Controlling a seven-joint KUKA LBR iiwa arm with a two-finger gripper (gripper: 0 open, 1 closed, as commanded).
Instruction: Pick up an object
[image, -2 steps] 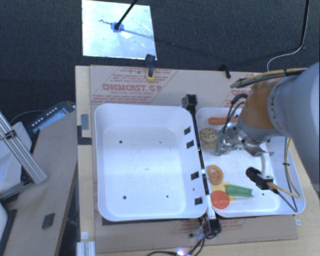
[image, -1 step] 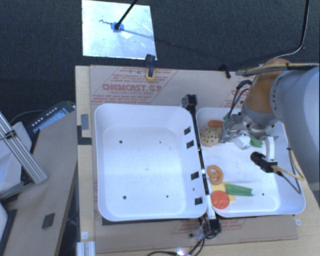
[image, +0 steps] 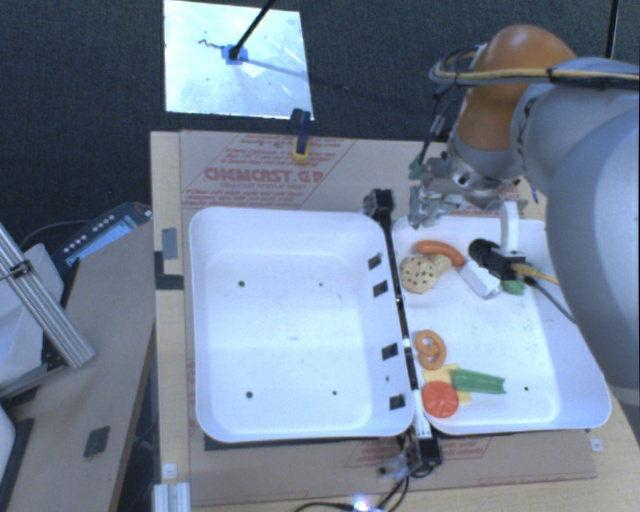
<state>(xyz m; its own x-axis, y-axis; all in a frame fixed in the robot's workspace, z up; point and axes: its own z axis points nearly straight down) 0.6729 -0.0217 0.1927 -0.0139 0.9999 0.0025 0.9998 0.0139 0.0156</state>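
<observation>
One sausage (image: 441, 250) just below fingers (image: 424, 207), cookie (image: 422, 273) nearby; fingers' state unclear, nothing visibly held.

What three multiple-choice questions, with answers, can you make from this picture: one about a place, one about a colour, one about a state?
1. In which bin do the toy foods lie?
A. the left bin
B. the right bin
C. both bins

2. What colour is the round tomato near the front edge?
A. red
B. blue
C. white

3. How does the gripper stand to the hot dog?
A. it carries the hot dog over the left bin
B. it presses the hot dog flat
C. it hangs above the bin's far end, apart from the hot dog

Answers:
1. B: the cookie, pretzel and green pepper all lie in the right bin.
2. A: the tomato is red.
3. C: the gripper is above the hot dog, with a gap between.
</observation>
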